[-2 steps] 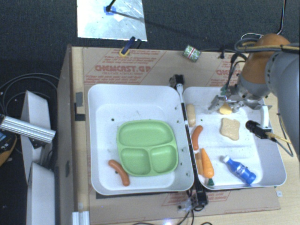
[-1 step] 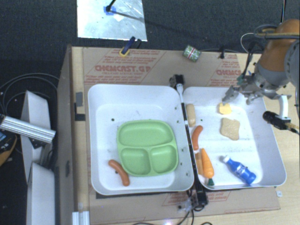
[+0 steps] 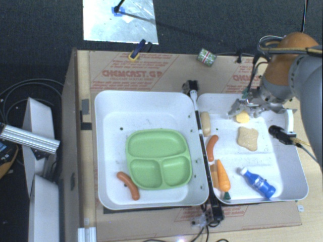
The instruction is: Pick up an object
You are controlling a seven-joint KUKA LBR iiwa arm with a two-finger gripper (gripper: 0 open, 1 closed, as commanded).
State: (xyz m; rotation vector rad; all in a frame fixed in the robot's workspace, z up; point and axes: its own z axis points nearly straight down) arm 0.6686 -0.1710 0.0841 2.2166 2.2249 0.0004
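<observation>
Approach is the step you are in: the claw (image 3: 246,107) sits low over the far part of the right bin (image 3: 298,180), and nothing is lifted yet. You cannot tell from this view whether the claw is released or clenched; its metal parts blur together at the tip, so treat a grasp as unproven.

Your likeliest target is the small yellow piece (image 3: 243,118), lying on the bin floor just below the claw tip, touching it or very nearly so. The beige bread-like piece (image 3: 248,138) lies just nearer the camera than that, close beside it but apart from the claw.

Further from the claw, toward the bin divider, lie a pale oblong piece (image 3: 205,123), an orange sausage (image 3: 212,147) and a carrot (image 3: 222,176). The blue bottle (image 3: 258,183) rests near the front wall, well apart from the claw.

Your next move, by my judgement, calls for settling squarely over the yellow piece, then closing and lifting straight up; its small, rounded shape may slip out sideways.
</observation>
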